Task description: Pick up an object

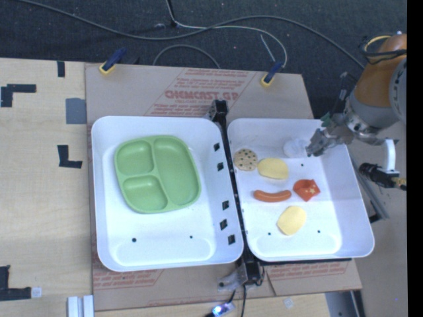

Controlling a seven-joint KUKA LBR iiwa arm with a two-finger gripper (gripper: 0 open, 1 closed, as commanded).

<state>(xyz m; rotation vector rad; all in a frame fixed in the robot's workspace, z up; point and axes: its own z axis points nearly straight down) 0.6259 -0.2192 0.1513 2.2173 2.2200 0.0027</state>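
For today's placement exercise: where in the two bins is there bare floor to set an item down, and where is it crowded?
Left bin: bare strip along the near wall, below the green tray. Right bin: bare near-left corner, beside the yellow piece. Crowded: the right bin's middle, with cookie, sausage, red piece, and gripper at the far corner.

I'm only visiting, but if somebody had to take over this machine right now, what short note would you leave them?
Gripper: low over the right bin's far edge, beside a pale, blurry item; nothing visibly held, finger state unclear.
In the right bin: cookie, pale yellow piece, sausage, red piece, second yellow piece.
The left bin holds a green divided plate.
Done: no pick visible.
Left: grasp and lift one object.
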